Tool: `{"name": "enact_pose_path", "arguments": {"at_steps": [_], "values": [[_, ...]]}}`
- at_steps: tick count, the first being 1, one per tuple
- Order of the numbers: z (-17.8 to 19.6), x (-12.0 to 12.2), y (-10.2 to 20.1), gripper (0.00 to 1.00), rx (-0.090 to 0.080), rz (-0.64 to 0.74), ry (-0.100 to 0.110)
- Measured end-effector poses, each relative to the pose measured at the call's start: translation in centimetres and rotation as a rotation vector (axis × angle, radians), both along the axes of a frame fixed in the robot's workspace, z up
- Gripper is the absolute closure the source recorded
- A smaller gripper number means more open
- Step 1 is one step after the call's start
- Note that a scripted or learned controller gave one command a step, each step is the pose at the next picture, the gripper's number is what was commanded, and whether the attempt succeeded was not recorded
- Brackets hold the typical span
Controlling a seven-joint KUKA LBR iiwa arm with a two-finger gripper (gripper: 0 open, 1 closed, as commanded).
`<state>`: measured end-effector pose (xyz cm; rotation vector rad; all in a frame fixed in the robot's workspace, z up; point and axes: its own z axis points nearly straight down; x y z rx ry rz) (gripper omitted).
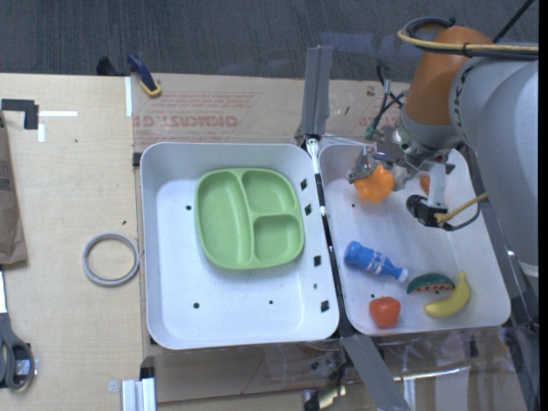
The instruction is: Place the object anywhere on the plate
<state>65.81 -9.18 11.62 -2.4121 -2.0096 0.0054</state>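
Observation:
A green plate (250,217) with three compartments lies in the left bin (171,306), toward its back. My gripper (368,171) is over the back left corner of the right bin (488,255). It is shut on an orange toy fruit (375,186), which sticks out below the fingers, just above the bin floor. The grey arm with its orange band (437,75) comes in from the upper right.
The right bin also holds a blue bottle (373,261), a red tomato (385,312), a watermelon slice (430,283) and a banana (451,299) near its front. A divider ridge (321,229) separates the bins. A ring (110,258) and scissors (13,358) lie on the bench at left.

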Motion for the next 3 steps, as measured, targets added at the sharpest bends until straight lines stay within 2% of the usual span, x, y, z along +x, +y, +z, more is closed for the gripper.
{"name": "enact_pose_path", "arguments": {"at_steps": [1, 2, 3], "values": [[7.6, 0.1, 6.8, 1.00, 0.000, 0.007, -0.004], [7.4, -1.9, 15.0, 1.00, -0.001, 0.004, 0.000], [7.5, -1.8, 15.0, 0.00, -0.001, 0.004, 0.000]]}}
